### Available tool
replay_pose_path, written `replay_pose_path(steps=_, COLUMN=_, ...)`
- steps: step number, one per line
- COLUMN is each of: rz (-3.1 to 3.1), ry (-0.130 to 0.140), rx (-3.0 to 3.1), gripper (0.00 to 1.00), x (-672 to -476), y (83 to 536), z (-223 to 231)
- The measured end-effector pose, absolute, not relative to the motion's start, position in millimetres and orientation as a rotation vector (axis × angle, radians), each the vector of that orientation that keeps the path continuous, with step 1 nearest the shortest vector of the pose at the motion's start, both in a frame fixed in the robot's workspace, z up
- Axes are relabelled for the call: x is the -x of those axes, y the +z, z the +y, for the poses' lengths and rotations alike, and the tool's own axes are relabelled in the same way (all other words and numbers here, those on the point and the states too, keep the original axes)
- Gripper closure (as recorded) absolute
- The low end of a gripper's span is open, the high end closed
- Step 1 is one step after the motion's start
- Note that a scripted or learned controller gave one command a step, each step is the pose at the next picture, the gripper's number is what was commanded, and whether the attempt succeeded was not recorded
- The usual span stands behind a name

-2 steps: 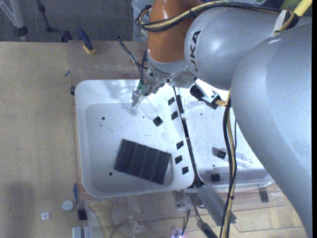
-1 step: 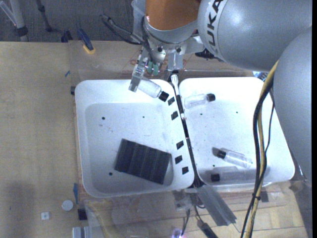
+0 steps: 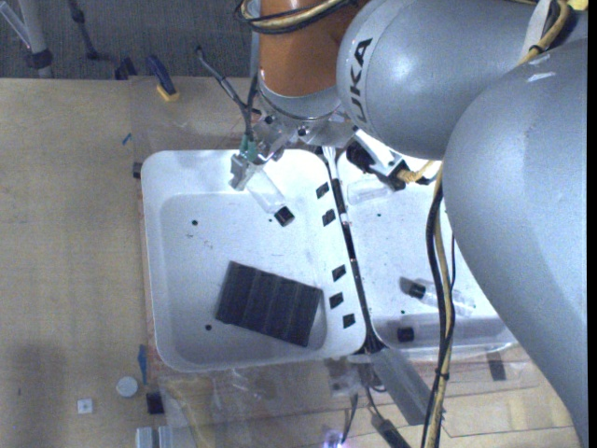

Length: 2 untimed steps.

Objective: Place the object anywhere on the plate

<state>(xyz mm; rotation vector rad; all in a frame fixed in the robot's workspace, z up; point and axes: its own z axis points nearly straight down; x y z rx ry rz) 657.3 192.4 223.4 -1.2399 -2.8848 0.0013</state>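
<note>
The plate (image 3: 269, 303) is a dark, ribbed rectangle lying flat in the front half of the left bin (image 3: 168, 250). My gripper (image 3: 254, 177) hangs over the back of that bin, near its rear wall and well behind the plate. Just below and to the right of it is a small black piece (image 3: 283, 216). I cannot tell whether it lies on the bin floor or hangs from the gripper. The big grey arm covers the upper right of the view.
The right bin (image 3: 466, 329) holds a small black-and-clear item (image 3: 415, 290) and another dark bit (image 3: 404, 334) near its front. Black markers run down the divider (image 3: 338, 273) between the bins. Small clutter lies on the bench in front of the left bin.
</note>
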Motion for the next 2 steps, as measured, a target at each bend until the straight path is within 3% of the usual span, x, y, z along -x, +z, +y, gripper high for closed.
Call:
replay_pose_path(steps=1, rz=-3.126, ry=-0.005, rx=0.367, gripper=1.00, x=-654.6, y=290.2, z=195.9)
replay_pose_path(steps=2, rz=-2.912, ry=0.000, rx=1.179, gripper=1.00, x=-645.1, y=280.2, z=225.5)
